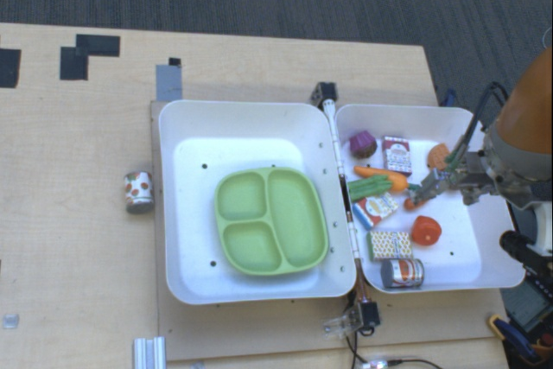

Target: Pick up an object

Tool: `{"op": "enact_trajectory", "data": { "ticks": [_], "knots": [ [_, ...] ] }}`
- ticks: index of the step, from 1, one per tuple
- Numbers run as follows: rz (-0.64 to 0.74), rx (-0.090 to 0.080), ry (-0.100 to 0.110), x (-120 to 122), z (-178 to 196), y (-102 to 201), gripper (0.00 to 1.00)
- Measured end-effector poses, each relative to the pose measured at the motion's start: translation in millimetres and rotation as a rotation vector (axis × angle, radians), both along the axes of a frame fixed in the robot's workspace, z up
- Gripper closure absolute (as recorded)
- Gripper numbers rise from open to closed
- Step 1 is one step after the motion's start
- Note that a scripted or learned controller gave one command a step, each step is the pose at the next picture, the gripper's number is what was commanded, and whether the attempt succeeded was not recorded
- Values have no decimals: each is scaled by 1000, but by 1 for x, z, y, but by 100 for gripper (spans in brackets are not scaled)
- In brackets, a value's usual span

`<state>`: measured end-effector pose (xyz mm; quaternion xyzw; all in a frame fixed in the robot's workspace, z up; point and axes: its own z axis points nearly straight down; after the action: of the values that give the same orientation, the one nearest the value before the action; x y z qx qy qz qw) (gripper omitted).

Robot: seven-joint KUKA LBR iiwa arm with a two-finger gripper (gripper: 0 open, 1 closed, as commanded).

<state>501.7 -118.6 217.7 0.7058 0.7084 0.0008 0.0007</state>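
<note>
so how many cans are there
2: one can lies at the near edge of the right bin; another small can sits on the bench, left of the left bin.

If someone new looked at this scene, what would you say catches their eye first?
Probably the green divided plate, alone in the left bin. Next, the colourful clutter in the right bin: a purple item, a carrot, a red tomato-like piece and a can. The gripper reaches into that bin from the right.
</note>
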Motion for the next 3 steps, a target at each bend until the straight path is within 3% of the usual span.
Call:
{"op": "enact_trajectory", "data": {
  "ticks": [1, 2, 3],
  "knots": [
    [-2, 0, -7, -12, -131, 22, 0],
    [-2, -2, -13, -10, -119, 22, 100],
    [-1, -1, -13, -11, -120, 22, 0]
  ]
}}
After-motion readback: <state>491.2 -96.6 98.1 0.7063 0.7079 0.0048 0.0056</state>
